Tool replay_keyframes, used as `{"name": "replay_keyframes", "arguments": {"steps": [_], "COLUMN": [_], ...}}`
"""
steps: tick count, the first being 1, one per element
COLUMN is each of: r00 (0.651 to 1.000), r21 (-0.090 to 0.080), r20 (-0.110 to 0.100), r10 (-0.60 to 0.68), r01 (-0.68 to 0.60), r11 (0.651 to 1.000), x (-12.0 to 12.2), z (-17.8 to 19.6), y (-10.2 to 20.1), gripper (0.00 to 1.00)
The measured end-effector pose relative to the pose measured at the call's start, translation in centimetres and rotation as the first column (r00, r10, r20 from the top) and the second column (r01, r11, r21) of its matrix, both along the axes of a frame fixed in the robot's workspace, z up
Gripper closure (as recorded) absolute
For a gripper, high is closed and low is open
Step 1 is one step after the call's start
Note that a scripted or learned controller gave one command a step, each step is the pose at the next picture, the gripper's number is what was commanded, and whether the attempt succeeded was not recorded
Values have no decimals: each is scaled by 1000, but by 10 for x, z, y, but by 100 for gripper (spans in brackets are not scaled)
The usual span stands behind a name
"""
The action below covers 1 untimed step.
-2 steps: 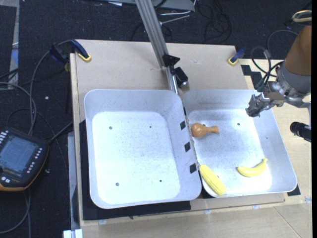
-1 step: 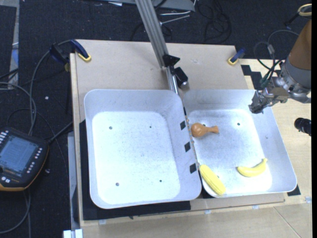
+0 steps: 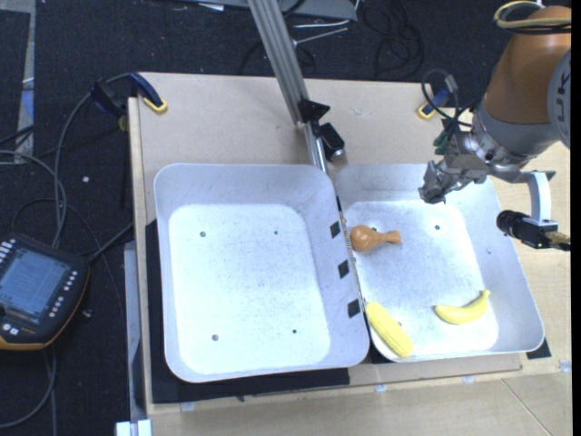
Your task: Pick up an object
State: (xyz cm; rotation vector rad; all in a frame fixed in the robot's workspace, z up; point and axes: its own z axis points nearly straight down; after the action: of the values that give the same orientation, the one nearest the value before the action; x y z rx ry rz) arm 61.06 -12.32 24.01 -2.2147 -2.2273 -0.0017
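Observation:
Three objects lie in the right bin [image 3: 508, 280]. An orange-brown drumstick-shaped toy [image 3: 372, 238] rests near the bin's left wall. A yellow banana [image 3: 463, 309] lies toward the front right. A yellow corn cob [image 3: 389, 329] sits at the front left corner. My gripper [image 3: 436, 189] hangs above the bin's back right part, well away from all three objects, with nothing seen in it. It looks dark and small from this angle.
The left bin [image 3: 182, 198] sits beside the right one, sharing a central divider with black clips. A slanted metal pole [image 3: 286, 62] rises from behind the bins. A teach pendant [image 3: 32, 289] and cables lie left of the bench.

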Motion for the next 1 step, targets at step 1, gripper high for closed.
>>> {"name": "replay_keyframes", "arguments": {"steps": [1], "r00": [1000], "r21": [0], "r20": [0], "r10": [0], "r01": [0], "r11": [1000], "x": [15], "z": [9], "y": [53], "gripper": [100]}}
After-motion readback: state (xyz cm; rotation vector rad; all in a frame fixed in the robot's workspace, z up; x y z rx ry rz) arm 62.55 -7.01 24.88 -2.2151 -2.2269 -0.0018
